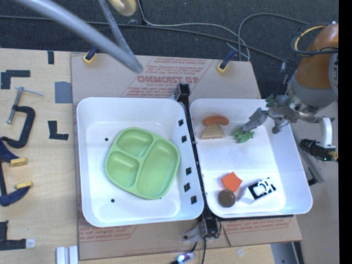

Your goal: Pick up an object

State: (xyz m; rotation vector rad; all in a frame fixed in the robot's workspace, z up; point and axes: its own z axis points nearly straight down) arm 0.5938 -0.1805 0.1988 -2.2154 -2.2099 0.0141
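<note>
- Green broccoli-like piece: right bin, near its far edge, at the tip of the tool; whether it is gripped cannot be told.
- Sausage and tan wedge: far-left corner.
- Orange block, brown round piece, black-and-white item: near edge.
- Green divided plate: left bin.

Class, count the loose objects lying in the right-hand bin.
6: sausage, wedge, green piece near the far side; orange block, brown disc, black-and-white item near the front.

Bright even light, soft shadows, slight overall blur.
</note>
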